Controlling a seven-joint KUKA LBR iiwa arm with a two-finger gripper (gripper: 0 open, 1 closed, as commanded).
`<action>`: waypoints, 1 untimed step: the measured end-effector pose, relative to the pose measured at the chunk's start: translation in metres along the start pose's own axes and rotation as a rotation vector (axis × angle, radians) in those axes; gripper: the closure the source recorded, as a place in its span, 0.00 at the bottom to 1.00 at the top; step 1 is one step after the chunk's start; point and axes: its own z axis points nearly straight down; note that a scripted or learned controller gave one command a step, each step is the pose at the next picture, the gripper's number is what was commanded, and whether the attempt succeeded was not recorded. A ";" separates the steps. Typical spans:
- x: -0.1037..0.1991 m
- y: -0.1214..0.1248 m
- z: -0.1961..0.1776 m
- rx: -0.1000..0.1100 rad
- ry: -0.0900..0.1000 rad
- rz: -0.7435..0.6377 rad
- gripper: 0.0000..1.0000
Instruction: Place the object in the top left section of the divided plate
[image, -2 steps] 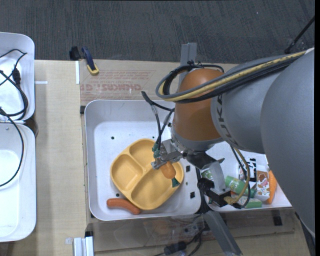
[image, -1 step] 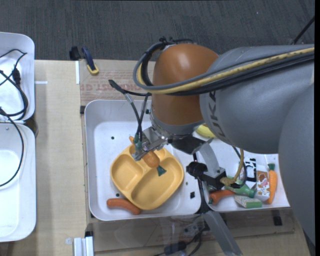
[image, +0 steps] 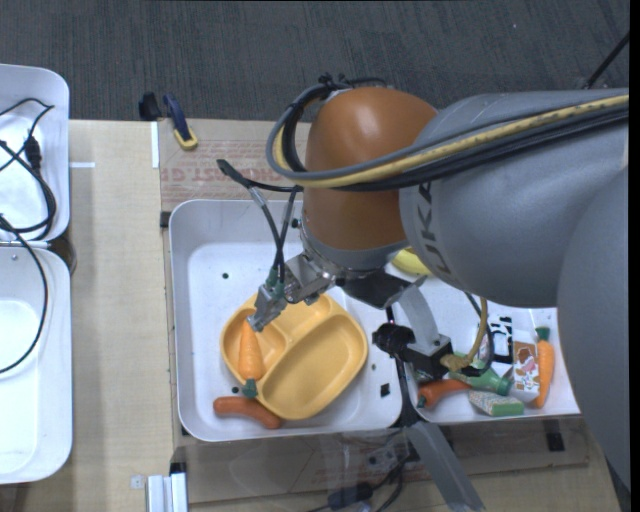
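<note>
A yellow divided plate lies in the left bin, toward its front. An orange carrot-like toy rests in the plate's small left section, pointing up and down in the view. My gripper hangs right over the upper end of that carrot, at the plate's upper left rim, and looks to be touching or nearly touching it. The grey arm and its orange band cover the back of the bin and the plate's far edge.
A red-orange toy lies on the bin floor against the plate's front left rim. The right bin holds a carrot, a green item, a packet and other small toys. White trays with black cables stand at far left.
</note>
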 end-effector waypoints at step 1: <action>-0.047 -0.051 0.045 0.002 0.001 0.282 0.00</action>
